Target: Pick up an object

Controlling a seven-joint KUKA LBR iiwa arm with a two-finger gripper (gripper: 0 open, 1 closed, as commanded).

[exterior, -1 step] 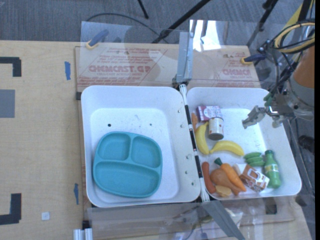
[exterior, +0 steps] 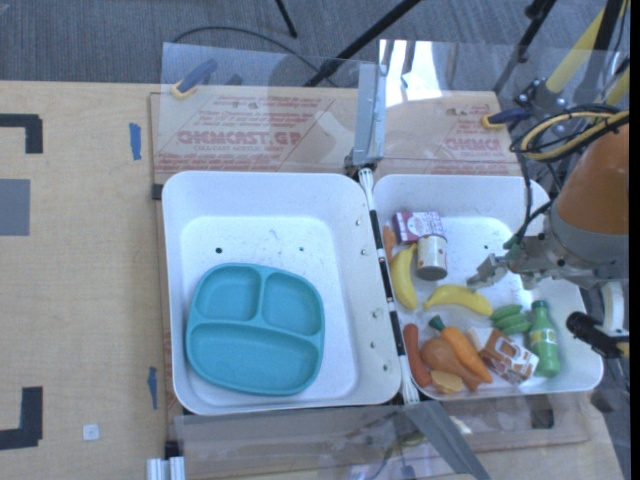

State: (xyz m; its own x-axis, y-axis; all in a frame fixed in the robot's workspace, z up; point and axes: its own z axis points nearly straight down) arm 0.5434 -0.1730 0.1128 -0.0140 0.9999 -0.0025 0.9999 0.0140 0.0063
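The bench (exterior: 70, 268) is the biggest thing here, tan-topped, with two shallow white bins side by side on it. The left bin (exterior: 200, 203) holds a teal divided plate (exterior: 257, 328) lying flat toward its near side. The right bin (exterior: 470, 193) is crowded, and its far right wall is hidden behind the arm (exterior: 595, 203), which comes in from the right with its orange band cut off at the frame edge. The gripper (exterior: 492, 271) hangs low over the middle of the right bin, just right of a small tin can (exterior: 432, 256); its metal parts blur together, and I cannot tell how it is set. Nothing shows caught in it. Around it lie the pickable things: a banana (exterior: 403, 278) along the left wall, a second banana (exterior: 460, 298) just below the gripper, a pink carton (exterior: 417, 224) behind the can, carrots (exterior: 455, 353), a green bottle (exterior: 543, 338), and a small wrapped packet (exterior: 508, 356) I can't read.
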